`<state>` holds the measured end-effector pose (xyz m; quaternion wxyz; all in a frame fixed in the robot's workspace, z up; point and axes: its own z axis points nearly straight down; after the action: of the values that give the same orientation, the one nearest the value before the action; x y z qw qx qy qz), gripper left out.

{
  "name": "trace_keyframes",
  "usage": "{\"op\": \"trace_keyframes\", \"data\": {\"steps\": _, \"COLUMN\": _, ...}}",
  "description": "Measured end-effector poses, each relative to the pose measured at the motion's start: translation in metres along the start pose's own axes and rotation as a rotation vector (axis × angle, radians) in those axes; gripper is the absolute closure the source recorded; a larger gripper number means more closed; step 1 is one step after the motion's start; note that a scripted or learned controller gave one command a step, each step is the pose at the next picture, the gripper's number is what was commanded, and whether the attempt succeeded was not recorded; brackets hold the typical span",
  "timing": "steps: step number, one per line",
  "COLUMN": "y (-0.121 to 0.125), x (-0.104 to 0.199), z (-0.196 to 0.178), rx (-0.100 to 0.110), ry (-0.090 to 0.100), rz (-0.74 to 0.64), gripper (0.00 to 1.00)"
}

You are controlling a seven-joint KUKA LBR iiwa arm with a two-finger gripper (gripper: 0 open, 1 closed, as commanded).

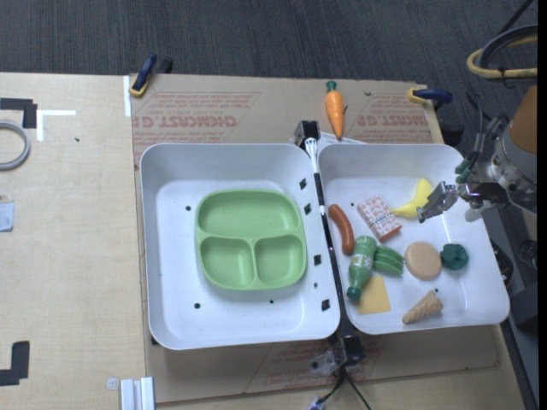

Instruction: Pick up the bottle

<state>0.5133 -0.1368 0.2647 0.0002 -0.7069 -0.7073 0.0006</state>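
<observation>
The green bottle (360, 266) lies on its side in the right bin (479, 310), near that bin's left wall, with its cap toward the front. It touches a yellow cheese wedge (373, 297) and a green vegetable (388, 260). My gripper (453, 207) hovers over the right part of the same bin, well to the right of the bottle and beyond it. The fingers are spread open with nothing between them, and one dark fingertip (434, 203) points at a yellow piece (416, 198).
Around the bottle lie a sausage (343, 228), a pink checkered box (378, 217), a tan bun (422, 260), a dark green piece (455, 256) and a cone (422, 307). The left bin (162, 229) holds a green divided plate (252, 239). A carrot (333, 109) lies behind the bins.
</observation>
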Motion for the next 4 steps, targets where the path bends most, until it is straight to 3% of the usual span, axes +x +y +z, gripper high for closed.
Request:
{"op": "trace_keyframes", "data": {"steps": 1, "y": 0.000, "x": 0.000, "z": -0.009, "rx": 0.000, "ry": -0.001, "rz": 0.000, "gripper": 1.00}}
{"op": "trace_keyframes", "data": {"steps": 2, "y": -0.036, "x": 0.083, "z": 0.073, "rx": 0.001, "ry": 0.000, "rz": 0.059, "gripper": 1.00}}
{"op": "trace_keyframes", "data": {"steps": 3, "y": -0.036, "x": 0.150, "z": 0.039, "rx": 0.000, "ry": 0.000, "rz": 0.021, "gripper": 1.00}}
{"op": "trace_keyframes", "data": {"steps": 4, "y": -0.036, "x": 0.233, "z": 0.073, "rx": 0.002, "ry": 0.000, "rz": -0.096, "gripper": 1.00}}
